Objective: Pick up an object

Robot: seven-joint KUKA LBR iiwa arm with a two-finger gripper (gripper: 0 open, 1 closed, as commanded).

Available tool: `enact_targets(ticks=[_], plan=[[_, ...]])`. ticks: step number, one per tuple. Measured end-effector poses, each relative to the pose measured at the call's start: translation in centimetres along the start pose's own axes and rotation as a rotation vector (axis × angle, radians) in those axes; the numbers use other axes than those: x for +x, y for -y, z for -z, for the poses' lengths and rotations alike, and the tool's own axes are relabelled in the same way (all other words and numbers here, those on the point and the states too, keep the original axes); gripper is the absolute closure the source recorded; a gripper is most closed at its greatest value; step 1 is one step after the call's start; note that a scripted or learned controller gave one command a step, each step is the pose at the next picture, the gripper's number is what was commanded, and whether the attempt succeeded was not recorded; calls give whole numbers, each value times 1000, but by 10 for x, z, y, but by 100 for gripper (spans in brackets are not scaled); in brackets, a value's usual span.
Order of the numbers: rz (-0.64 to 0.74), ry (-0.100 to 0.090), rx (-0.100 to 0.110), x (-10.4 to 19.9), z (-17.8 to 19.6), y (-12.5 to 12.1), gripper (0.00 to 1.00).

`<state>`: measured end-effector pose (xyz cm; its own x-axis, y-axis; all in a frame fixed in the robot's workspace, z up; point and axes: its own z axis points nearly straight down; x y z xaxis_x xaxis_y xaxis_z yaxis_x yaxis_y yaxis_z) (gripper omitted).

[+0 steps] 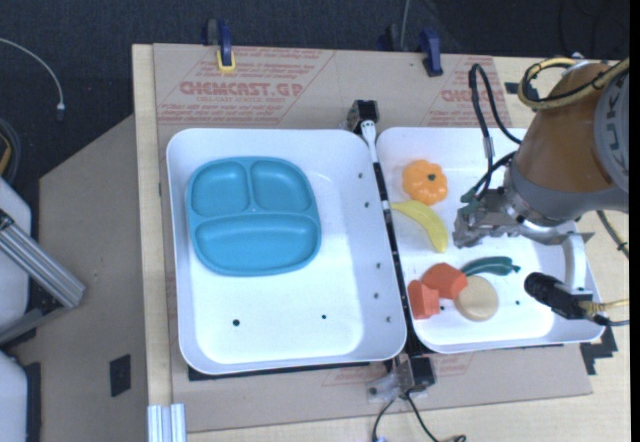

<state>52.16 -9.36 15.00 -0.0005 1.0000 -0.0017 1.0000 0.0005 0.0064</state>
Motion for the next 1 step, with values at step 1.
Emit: enact_targets(ticks=[1], plan=[[0, 0, 0, 1, 43, 0, 100]])
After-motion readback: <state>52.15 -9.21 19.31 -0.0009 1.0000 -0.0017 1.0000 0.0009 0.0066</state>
